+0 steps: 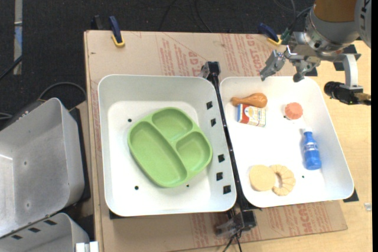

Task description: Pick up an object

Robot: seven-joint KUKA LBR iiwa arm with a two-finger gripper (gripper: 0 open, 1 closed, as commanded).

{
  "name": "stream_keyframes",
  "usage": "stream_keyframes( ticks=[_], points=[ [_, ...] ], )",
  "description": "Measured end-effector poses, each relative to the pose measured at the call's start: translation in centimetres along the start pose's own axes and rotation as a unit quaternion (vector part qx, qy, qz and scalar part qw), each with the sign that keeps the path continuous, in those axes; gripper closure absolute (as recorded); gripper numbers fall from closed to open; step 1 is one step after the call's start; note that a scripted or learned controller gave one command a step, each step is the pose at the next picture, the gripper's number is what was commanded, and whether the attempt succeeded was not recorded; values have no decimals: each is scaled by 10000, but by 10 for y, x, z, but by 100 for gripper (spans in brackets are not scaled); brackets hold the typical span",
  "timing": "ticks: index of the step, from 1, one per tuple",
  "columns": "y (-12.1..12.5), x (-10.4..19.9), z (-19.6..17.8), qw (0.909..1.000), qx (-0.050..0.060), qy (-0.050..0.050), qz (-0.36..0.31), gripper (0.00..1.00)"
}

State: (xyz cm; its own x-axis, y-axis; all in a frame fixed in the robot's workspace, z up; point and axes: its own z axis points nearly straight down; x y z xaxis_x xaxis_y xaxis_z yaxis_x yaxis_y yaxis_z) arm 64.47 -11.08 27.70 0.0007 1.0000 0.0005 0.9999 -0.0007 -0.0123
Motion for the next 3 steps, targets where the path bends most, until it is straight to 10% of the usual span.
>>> stream_keyframes(
  ticks=[1,3],
  points=[
    [2,0,-8,10000,-63,-7,-9,0],
    [3,1,100,10000,-42,-3,0,0]
  ],
)
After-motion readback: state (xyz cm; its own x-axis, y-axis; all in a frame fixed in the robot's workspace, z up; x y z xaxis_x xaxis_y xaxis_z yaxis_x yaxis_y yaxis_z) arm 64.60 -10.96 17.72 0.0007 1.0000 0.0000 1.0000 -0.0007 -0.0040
